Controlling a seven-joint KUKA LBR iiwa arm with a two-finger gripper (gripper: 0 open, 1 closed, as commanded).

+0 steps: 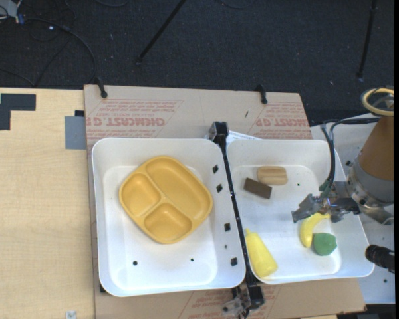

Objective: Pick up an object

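The banana (310, 228) is seen directly beneath the gripper (312, 209), in the right bin (279, 153); whether it is clasped cannot be told. It is judged light, smooth and curved, best taken mid-length.

Behind the worktop (33, 211) you see dark carpeted floor (186, 38) crossed by loose black cables (73, 35) and thin stand legs (166, 22). The worktop is pale wood with dark grey patches (74, 131). A printed cardboard sheet (193, 115) lies flat on it.
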